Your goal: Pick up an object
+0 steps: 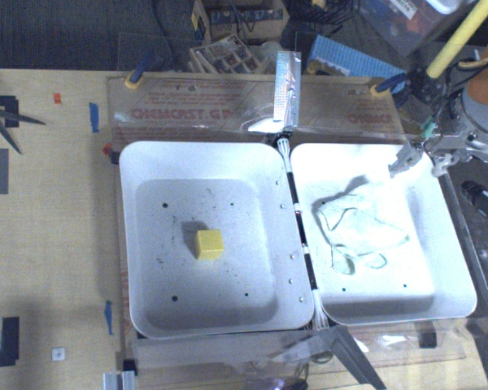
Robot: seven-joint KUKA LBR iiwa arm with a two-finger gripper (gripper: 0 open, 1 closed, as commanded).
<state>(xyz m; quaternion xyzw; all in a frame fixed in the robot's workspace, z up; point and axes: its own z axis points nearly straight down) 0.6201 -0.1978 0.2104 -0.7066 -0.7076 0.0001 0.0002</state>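
From above, two shallow white bins sit side by side on the worktop (49,218). The left bin (138,177) holds a small yellow block (210,244) near its middle, roughly cubic with no clear long axis, its edges slightly skewed to the bin walls. The right bin (447,291) holds a crumpled clear plastic item (362,230). The tool (419,159) hangs over that bin's far right corner, well apart from the block.

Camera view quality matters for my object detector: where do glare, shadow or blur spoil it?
Camera view: the right bin is washed out by glare, the thin clear item in it barely reads; the yellow block in the left bin is sharp, with a short shadow; the gripper looks soft.
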